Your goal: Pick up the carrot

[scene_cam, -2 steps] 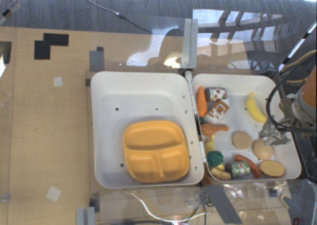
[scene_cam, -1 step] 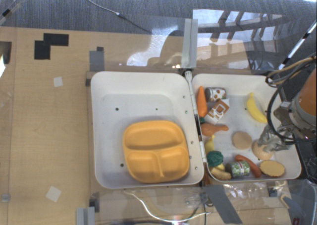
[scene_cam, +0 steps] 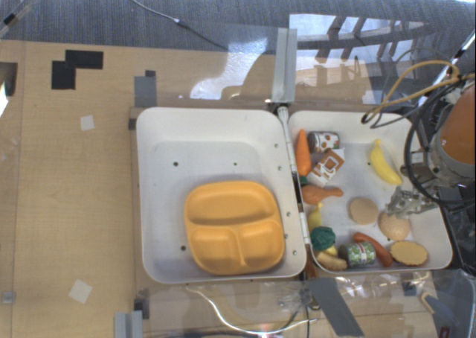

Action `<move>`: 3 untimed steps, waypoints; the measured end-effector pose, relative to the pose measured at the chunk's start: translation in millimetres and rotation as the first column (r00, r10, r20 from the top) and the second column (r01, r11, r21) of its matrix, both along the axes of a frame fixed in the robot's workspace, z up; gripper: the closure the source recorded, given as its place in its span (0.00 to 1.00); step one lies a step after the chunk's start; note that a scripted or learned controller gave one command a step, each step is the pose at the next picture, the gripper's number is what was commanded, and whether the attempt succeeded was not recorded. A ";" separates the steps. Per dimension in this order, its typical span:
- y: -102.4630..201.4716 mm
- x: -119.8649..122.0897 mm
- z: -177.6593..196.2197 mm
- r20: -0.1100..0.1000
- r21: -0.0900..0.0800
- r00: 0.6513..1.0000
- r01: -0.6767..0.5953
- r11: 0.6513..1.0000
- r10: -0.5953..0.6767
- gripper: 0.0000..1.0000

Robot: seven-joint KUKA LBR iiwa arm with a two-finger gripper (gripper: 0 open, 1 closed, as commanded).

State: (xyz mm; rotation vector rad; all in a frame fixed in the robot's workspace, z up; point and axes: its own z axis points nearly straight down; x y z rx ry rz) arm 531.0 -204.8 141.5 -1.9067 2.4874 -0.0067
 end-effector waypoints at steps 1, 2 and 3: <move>0.0 -42.6 -17.2 -0.004 0.000 0.975 -0.223 0.975 0.223 1.00; 0.0 -38.7 -8.2 -0.003 -0.002 0.833 -0.553 0.833 0.553 1.00; 23.6 -42.2 -0.2 -0.002 -0.004 0.643 -0.766 0.643 0.766 1.00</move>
